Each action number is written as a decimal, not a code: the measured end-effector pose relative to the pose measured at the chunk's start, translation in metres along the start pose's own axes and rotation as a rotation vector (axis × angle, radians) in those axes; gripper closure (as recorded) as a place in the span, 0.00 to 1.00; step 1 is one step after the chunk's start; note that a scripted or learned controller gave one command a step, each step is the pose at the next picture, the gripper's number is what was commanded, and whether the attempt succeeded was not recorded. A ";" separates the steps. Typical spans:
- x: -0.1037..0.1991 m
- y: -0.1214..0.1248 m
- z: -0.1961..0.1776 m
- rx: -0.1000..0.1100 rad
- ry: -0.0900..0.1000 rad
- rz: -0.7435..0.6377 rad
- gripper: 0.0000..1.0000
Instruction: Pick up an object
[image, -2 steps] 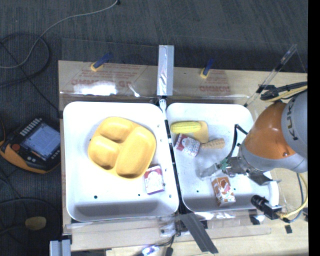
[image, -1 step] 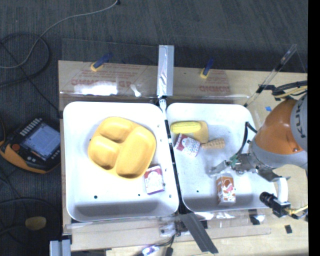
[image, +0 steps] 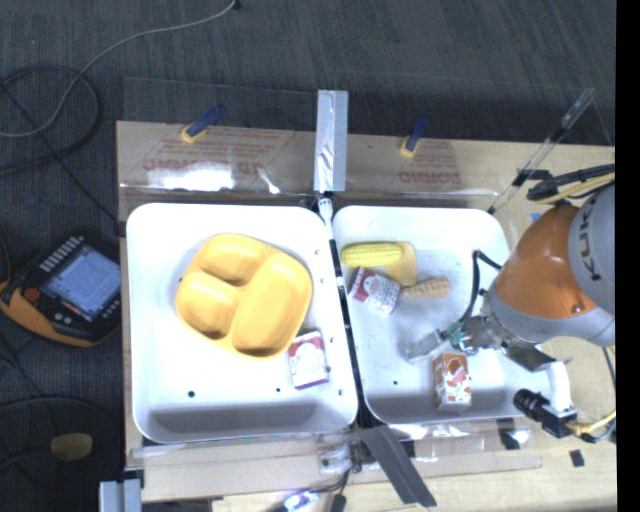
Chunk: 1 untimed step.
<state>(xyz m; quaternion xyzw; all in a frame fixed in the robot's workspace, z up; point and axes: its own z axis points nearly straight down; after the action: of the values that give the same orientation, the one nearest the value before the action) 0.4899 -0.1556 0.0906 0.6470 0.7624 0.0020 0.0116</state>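
Small carton (image: 453, 381), brown and red with a white panel, stands or lies in the near right part of the right bin (image: 400, 400), just beside the gripper (image: 452, 340) and on its near side; this looks the likeliest target, though the task names no particular object. Nothing visibly lifted: the carton rests on the bin floor, so the pick is judged not yet done, with closing, gripping and raising all left. Gripper sits low over the bin floor at the carton's far end; the wrist hides the tips, so cannot tell whether it is spread or closed, or whether it touches the carton. Arm (image: 545, 280), grey with orange band, reaches in from the right over the bin's right wall. Farther back in the same bin: a corn cob (image: 372, 255) against a yellow block (image: 403, 265), a red-and-white packet (image: 376, 291) just near of them by the left wall, and a small tan piece (image: 428, 290) to its right. Left bin (image: 160, 410) holds a large yellow lumpy item like a bread loaf (image: 243, 292), and a second red-and-white carton (image: 308, 360) near its right wall. Handheld controller (image: 68, 290) lies on the floor, well apart at far left.
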 end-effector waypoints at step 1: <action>-0.063 0.016 0.002 0.009 0.028 -0.219 0.00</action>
<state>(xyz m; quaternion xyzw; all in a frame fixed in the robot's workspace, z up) 0.5157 -0.2151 0.0902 0.5597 0.8287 0.0063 -0.0017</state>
